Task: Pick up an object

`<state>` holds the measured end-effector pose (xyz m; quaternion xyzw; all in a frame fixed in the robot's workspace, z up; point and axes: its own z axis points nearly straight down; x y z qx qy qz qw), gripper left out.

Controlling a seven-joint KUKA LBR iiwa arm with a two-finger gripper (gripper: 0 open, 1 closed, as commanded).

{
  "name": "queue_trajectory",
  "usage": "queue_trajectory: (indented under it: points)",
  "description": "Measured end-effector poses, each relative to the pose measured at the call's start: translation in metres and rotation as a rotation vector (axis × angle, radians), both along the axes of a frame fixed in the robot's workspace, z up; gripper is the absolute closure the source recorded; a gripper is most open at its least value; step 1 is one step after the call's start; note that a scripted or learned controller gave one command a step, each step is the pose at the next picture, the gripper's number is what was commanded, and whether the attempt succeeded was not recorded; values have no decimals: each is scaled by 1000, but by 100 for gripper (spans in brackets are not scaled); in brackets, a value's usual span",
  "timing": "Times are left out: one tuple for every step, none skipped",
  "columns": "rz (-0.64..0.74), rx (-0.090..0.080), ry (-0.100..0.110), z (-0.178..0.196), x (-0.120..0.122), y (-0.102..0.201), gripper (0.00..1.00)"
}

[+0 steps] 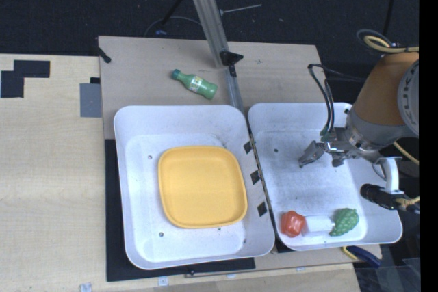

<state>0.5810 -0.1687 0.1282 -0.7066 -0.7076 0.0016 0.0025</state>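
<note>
The arm's hand (pixel 321 155) hangs over the middle of the right bin (pixel 287 121), fingers spread apart and gripping nothing. Along that bin's near edge lie a red tomato (pixel 293 223), a small white piece (pixel 317 223) and a green bunch (pixel 344 221). A yellow plate (pixel 202 186) sits in the left bin (pixel 137 140); a green bottle (pixel 194 83) lies on the surface behind.

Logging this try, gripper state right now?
Gripper: open, nothing between its fingers, over the bare floor of the right bin.
</note>
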Motion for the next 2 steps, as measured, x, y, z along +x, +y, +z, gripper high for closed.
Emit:
queue_trajectory:
  points:
    - [0,-1,-5,-38,0,1,0]
    - [-3,-1,-8,-26,0,0,100]
